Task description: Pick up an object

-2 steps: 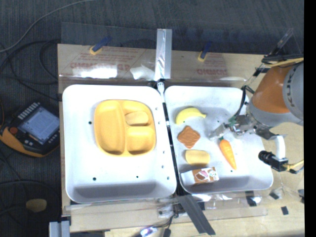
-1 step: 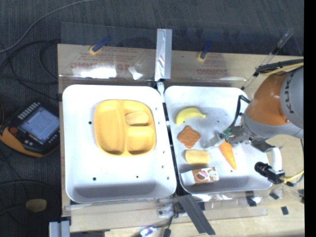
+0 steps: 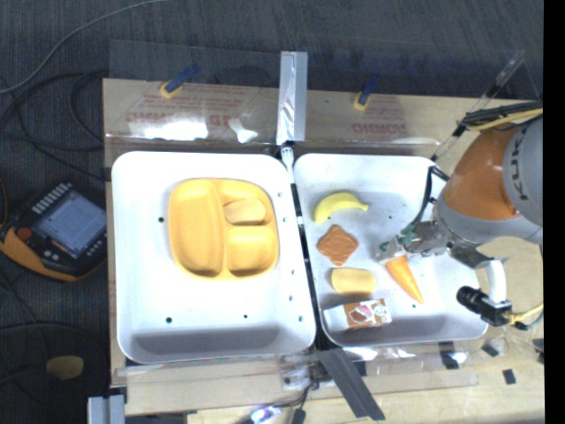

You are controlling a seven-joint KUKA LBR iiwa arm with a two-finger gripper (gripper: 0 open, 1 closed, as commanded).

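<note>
Your claw [image 3: 399, 247] sits low in the right bin [image 3: 388, 168], at the carrot's [image 3: 405, 277] top end; can't tell its opening or any hold. Left of the carrot: brown cookie [image 3: 337, 244], banana [image 3: 339, 205], yellow block [image 3: 352, 280], small carton [image 3: 366, 312].

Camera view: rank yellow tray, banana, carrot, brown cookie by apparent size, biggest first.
1. yellow tray, far the largest.
2. banana and carrot: look about alike, not ranked.
3. brown cookie, slightly smaller, though close to those two.
</note>
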